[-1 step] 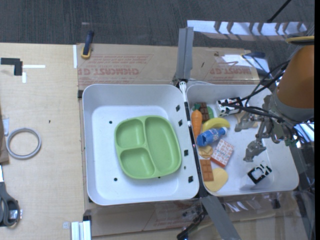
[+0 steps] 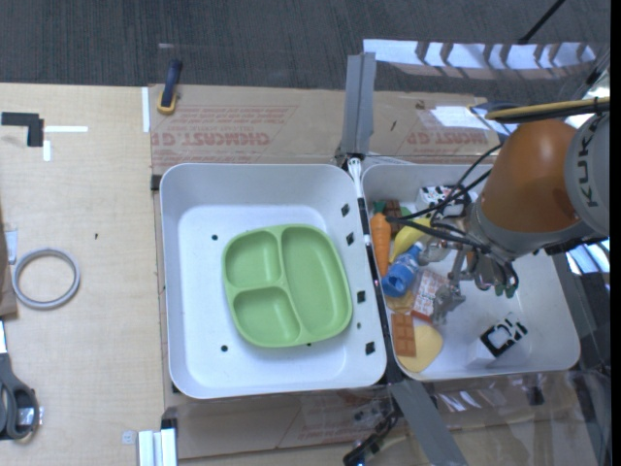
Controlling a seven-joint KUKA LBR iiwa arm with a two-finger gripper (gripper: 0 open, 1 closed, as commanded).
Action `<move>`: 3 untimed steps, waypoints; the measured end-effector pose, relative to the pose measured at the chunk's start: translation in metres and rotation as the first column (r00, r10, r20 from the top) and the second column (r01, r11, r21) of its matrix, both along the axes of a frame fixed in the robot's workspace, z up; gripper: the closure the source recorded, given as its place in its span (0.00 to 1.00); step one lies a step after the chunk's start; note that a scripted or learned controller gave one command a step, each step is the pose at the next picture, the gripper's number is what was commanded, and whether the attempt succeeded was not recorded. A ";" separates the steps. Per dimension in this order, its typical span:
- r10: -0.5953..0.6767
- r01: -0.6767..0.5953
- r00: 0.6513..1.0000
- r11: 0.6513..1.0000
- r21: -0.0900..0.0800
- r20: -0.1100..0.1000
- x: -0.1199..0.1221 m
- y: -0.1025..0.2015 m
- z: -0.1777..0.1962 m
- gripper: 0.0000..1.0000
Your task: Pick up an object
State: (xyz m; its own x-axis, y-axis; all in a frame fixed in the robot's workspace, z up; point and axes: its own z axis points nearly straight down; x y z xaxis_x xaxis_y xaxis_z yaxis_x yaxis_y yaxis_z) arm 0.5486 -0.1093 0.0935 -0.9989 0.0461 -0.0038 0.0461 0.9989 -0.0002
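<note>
Two white bins side by side on the table. Left bin holds a green three-compartment plate, lying flat near the middle. Right bin holds a cluster of objects along its left wall: an orange carrot-like piece upright against the wall, a yellow item just beside it, a blue bottle tilted below that, a red-and-white packet, an orange waffle-like block and a pale yellow disc near the bottom. A small black-and-white piece sits apart, toward the bin's lower right.

Arm reaches in from the right, orange band over the right bin. End effector hangs low over the packet area, right next to the bottle; cannot tell whether its fingers are apart or together, and nothing is visibly gripped.

Outside the bins: a grey tape ring on the table at left, scissors at lower left.
</note>
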 end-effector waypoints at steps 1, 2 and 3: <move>-0.126 0.126 0.992 0.992 0.001 -0.010 -0.045 0.007 -0.005 0.00; -0.255 0.255 0.967 0.967 -0.004 -0.015 0.087 0.014 -0.007 0.00; -0.205 0.205 0.979 0.979 0.000 -0.009 -0.024 -0.010 -0.002 0.00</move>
State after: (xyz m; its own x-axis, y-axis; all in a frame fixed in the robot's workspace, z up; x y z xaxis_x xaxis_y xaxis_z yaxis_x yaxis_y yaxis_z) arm 0.5245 -0.1189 0.0920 -0.9682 0.2503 0.0055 0.2503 0.9682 -0.0005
